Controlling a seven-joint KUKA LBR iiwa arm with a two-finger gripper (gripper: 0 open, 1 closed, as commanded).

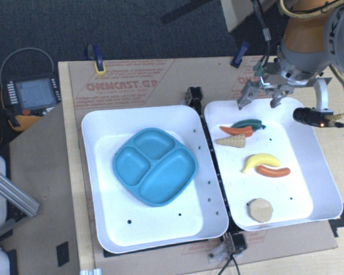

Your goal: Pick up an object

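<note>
My gripper (258, 99) hangs over the far edge of the right bin (312, 154), its two fingers spread apart with nothing between them. Just below it lie a dark green pepper (248, 124), an orange carrot (237, 131) and a tan cone-shaped piece (231, 141). Further toward the front are a yellow banana (259, 161) and a red sausage (273, 171) touching it. A round tan biscuit (260, 210) sits near the bin's front edge.
The left bin (107, 219) holds a blue divided plate (155, 165). A black clamp (193, 95) sits at the far end of the seam between the bins. The arm's orange and grey body (310, 21) looms at the top right.
</note>
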